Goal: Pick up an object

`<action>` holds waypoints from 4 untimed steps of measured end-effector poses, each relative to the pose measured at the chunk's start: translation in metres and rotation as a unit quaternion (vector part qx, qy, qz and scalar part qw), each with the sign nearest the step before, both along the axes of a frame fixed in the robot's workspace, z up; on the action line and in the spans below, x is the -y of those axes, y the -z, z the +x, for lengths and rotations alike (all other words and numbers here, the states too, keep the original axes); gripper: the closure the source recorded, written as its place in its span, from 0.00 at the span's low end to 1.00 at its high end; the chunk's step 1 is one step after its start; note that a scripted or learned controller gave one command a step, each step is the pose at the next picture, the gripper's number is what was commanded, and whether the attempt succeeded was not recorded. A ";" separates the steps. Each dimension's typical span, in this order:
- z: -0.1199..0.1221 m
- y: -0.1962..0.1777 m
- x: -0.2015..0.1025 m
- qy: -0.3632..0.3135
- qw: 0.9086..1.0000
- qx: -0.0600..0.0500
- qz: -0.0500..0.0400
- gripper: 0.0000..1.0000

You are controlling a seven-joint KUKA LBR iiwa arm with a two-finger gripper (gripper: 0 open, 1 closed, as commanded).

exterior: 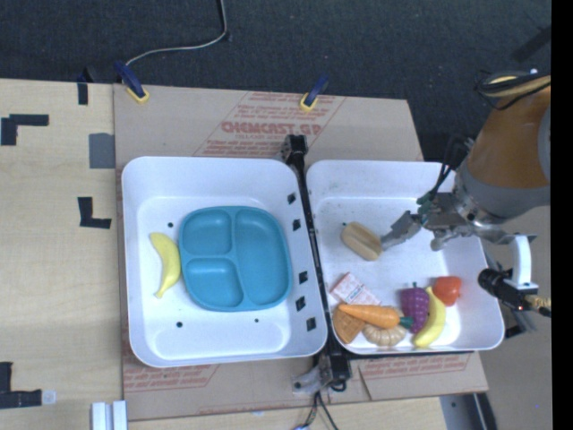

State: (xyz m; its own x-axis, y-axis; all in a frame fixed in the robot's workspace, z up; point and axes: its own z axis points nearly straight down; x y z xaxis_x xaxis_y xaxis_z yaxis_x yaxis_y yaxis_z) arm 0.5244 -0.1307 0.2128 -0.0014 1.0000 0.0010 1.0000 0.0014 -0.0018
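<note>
Right bin (466, 334); bread roll (361, 241) beside fingers (395, 232)

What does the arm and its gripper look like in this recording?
The arm is bulky and rounded, grey, with a broad orange band above the wrist. Below the band sits a grey metal wrist block with a thin dark cable looping along its left side. The gripper is slim, dark grey and tapered. A white bracket and a black fitting hang off the wrist's lower side.
</note>
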 end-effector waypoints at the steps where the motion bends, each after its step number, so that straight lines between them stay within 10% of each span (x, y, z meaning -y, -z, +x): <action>1: 0.025 0.082 -0.031 0.000 1.000 -0.002 0.000 0.00; 3: 0.103 0.127 -0.035 0.000 1.000 0.003 -0.001 0.00; 4: 0.030 0.127 -0.027 0.001 1.000 0.002 -0.001 0.00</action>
